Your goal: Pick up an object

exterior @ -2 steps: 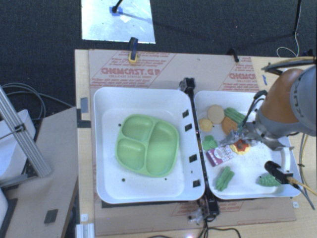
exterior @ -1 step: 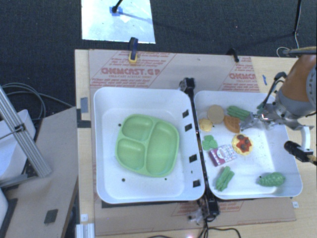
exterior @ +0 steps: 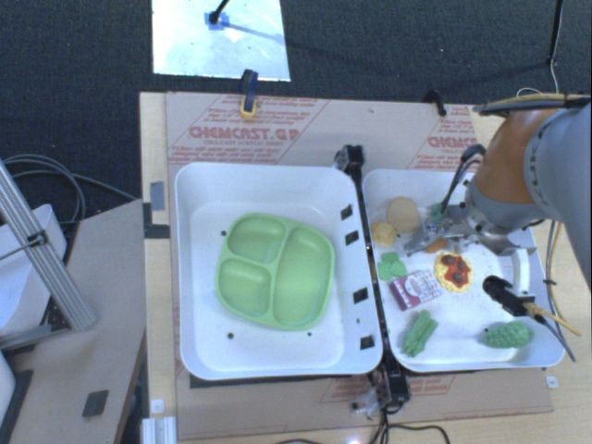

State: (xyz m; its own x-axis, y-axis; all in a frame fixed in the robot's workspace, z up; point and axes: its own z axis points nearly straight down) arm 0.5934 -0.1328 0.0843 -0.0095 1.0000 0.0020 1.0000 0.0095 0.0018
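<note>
**Small toys, light and easy to pinch**

A bench holds two white bins; the right bin (exterior: 546, 340) carries toy food. The gripper (exterior: 427, 239) hovers beside the bun (exterior: 402, 213), fingers too blurred to read. The bun is probably light, rigid plastic: grip across its middle.

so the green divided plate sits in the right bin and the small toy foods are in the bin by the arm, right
Not quite. The camera view shows the green divided plate in the left bin, not the right one. The small toy foods are indeed in the right bin, by the arm.
</note>
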